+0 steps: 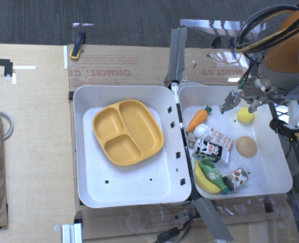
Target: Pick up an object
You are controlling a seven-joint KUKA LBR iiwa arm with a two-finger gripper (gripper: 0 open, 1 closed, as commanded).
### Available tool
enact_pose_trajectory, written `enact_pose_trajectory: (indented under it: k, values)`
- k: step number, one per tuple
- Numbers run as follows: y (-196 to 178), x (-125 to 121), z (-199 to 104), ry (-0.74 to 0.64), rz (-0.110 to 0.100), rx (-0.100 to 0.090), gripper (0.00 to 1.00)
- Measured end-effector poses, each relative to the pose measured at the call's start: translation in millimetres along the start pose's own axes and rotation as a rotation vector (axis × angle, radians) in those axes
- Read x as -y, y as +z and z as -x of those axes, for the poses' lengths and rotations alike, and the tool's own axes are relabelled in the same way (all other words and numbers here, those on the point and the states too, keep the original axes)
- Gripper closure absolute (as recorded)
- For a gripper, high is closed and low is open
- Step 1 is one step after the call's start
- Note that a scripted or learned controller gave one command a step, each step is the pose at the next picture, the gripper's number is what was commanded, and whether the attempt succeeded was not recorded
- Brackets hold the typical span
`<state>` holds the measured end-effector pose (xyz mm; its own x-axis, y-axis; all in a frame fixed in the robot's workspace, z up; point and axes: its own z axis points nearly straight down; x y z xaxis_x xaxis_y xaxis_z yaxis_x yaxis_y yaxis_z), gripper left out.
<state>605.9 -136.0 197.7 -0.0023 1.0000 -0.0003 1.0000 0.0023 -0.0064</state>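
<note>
Two white bins sat on the surface. The pincer (243, 101) hung open over the right bin (270, 186), just above a small yellow lemon (245, 115). It looked light, smooth and round; squeezing its middle seemed best.

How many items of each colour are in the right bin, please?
Yellow: 2, lemon and banana
Orange: 1, carrot
Tan: 1, egg-shaped ball
Green: 1, toy
Mixed or printed: 4
Total: 9
</note>
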Motion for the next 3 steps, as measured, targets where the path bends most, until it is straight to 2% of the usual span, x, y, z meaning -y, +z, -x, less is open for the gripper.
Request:
enact_pose_trajectory:
  k: [1, 2, 3]
  values:
    - [2, 1, 59, 0.103, 0.002, 0.001, 0.0]
    - [62, -32, 51, -0.062, 0.002, 0.0, 0.0]
    - [109, -31, 76, -0.12, 0.004, -0.008, 0.0]
